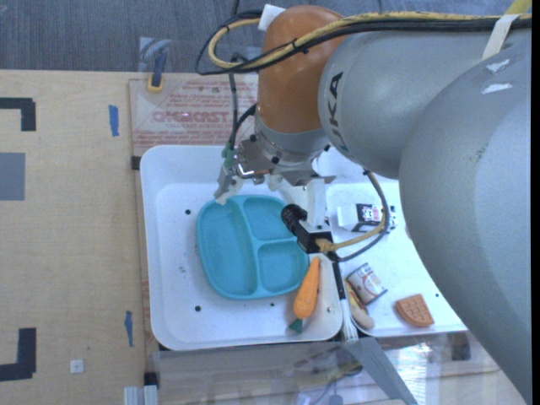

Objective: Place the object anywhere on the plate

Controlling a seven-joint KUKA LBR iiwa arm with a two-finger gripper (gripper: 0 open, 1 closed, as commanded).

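A light wooden bench (67, 251) carries two shallow white bins side by side, with grey flooring visible beyond its far edge. The left bin (164, 310) holds a turquoise plate (245, 247) divided into three compartments. The plate lies flat, occupying the centre of the bin.

A toy carrot (306, 289), orange with a green tip, lies in the left bin just beside the plate's right near corner. Its upper end touches or slightly overlaps the plate rim; the green tip points toward the near wall of the bin. The carrot is not inside any compartment.

The right bin (396, 264) contains a small can (366, 283), a brown biscuit-shaped item (413, 310), a pale elongated item (361, 315) near the dividing wall, and a white packet with dark print (364, 215).

The grey arm (405, 99), with its orange band (291, 66), reaches over both bins. The gripper (229, 182) is positioned at the far edge of the plate, near the far left corner. Its state cannot be determined from this view, and no object is visible in it.
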